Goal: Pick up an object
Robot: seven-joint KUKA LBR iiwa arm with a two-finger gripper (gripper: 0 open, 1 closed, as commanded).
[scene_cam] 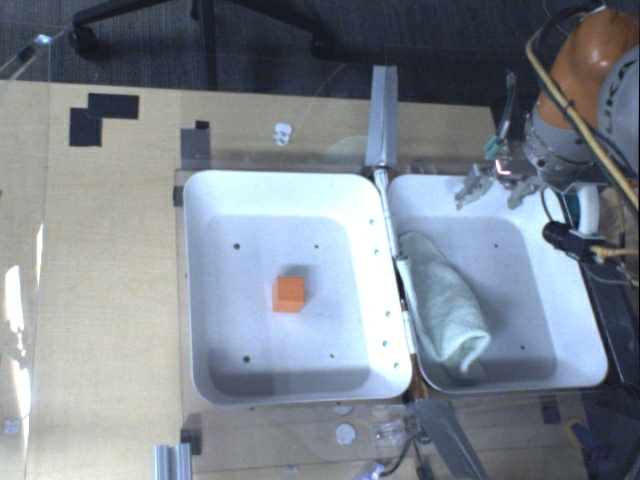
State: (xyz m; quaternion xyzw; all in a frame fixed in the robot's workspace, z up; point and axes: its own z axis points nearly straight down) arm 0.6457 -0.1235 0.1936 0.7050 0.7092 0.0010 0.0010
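The gripper [497, 183] hung over the far edge of the right bin [560, 268], close to that bin's upper rim, its two fingers spread apart with nothing between them. The arm [590, 68] reached in from the right, orange band above the wrist.

Two candidates lay below. The nearer one — a rolled pale cloth [445, 303] — rested in the right bin along its left wall, touching or nearly touching the divider between the bins. Its long axis ran from upper left to lower right, the thicker end toward the near rim. From the gripper it lay down-frame and slightly left, near but apart.

The orange cube [289, 293] sat alone near the middle of the left bin [220, 268], well apart from the gripper and across the divider.

Judgement: the cloth was the shorter reach. A grasp would likely go best with the fingers set across the roll's long axis — the soft fabric might slip or bunch. The cube would demand a longer traverse leftward.
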